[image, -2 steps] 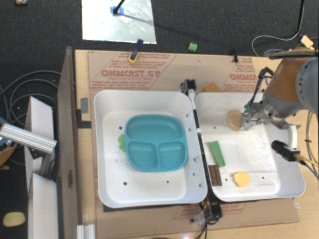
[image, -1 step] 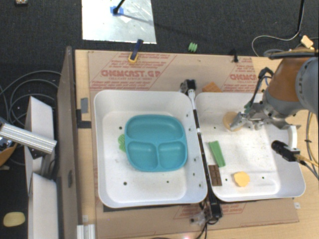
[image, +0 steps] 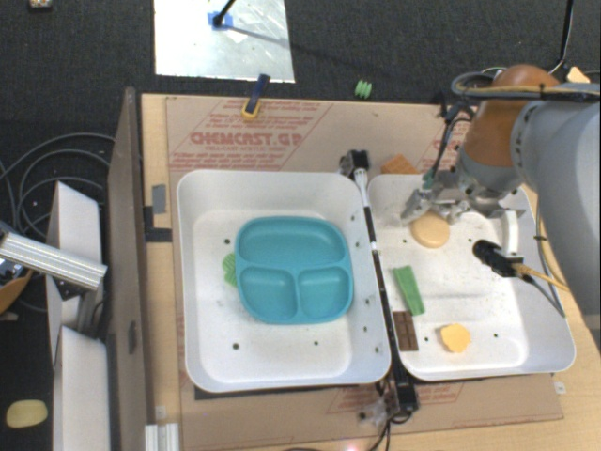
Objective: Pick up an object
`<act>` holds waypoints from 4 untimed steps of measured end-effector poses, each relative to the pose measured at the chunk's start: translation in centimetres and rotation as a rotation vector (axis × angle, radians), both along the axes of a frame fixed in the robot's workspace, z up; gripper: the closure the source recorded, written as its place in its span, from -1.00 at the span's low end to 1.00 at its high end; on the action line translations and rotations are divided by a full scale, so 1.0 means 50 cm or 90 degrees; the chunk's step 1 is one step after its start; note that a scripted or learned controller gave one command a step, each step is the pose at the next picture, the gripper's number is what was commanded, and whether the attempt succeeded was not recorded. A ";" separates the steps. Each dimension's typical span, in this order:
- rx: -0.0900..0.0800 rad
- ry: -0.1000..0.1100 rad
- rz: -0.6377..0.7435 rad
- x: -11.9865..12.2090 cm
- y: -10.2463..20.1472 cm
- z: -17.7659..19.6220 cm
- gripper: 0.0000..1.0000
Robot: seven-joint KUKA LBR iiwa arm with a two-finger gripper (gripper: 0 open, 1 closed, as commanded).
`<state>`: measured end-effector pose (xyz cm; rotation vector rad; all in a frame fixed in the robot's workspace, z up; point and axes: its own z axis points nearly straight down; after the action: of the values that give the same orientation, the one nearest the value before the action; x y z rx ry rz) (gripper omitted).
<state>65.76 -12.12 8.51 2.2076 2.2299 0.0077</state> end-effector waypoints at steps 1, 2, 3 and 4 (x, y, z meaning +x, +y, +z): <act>-0.001 -0.001 -0.002 -0.001 -0.007 0.024 1.00; -0.003 -0.003 -0.007 -0.009 -0.085 0.197 1.00; -0.002 -0.001 -0.006 -0.017 -0.102 0.292 1.00; -0.001 0.002 -0.005 -0.018 -0.101 0.286 -1.00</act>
<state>64.83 -17.15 22.79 2.2163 2.2215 0.0024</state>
